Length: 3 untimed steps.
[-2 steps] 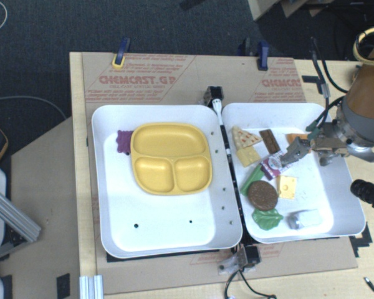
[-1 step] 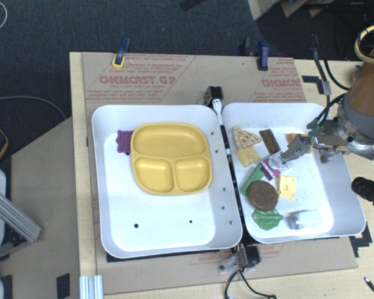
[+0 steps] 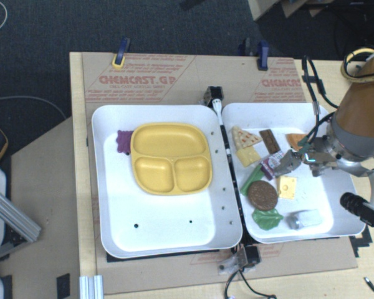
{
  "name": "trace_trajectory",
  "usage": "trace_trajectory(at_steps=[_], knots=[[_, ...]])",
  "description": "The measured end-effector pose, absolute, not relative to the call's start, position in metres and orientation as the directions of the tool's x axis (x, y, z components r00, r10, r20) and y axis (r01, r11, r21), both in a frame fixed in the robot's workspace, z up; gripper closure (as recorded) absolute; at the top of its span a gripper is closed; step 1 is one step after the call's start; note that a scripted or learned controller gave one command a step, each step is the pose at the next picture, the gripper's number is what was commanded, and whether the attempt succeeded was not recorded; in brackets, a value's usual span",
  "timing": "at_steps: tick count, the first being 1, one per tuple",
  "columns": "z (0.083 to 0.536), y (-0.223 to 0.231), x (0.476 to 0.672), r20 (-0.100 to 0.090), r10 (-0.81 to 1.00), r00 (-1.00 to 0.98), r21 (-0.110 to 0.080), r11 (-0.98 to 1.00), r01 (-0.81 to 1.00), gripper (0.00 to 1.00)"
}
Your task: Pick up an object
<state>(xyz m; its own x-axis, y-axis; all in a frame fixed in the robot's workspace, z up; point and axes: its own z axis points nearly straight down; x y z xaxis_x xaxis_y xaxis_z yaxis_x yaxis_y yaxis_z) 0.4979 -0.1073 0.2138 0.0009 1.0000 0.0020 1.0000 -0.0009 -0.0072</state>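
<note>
The right bin (image 3: 321,198) holds several toy foods: a pale cheese wedge (image 3: 245,139), a dark chocolate bar (image 3: 269,141), an orange piece (image 3: 294,140), a purple-and-white packet (image 3: 273,164), a brown round cookie (image 3: 262,195), a yellow square slice (image 3: 287,187), a green leaf (image 3: 266,218) and a clear wrapped item (image 3: 304,218). My gripper (image 3: 291,161) hangs low over this bin, pointing left, its tip right beside the purple-and-white packet. Whether it touches or holds the packet cannot be made out.
The left bin (image 3: 162,232) carries a yellow divided plate (image 3: 171,157) with a small purple item (image 3: 123,141) at its left edge. A green pod (image 3: 252,178) lies by the cookie. Clamps and cables sit along the bench edges.
</note>
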Motion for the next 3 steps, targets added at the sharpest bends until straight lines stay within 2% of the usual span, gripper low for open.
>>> trace_trajectory(at_steps=[2,3], knots=[[0.12,-0.105,0.483,0.003,1.0,0.001,-0.008,-0.001,1.0,0.0],[0.086,-0.103,0.485,0.005,1.0,0.0,0.001,0.0,1.0,0.0]])
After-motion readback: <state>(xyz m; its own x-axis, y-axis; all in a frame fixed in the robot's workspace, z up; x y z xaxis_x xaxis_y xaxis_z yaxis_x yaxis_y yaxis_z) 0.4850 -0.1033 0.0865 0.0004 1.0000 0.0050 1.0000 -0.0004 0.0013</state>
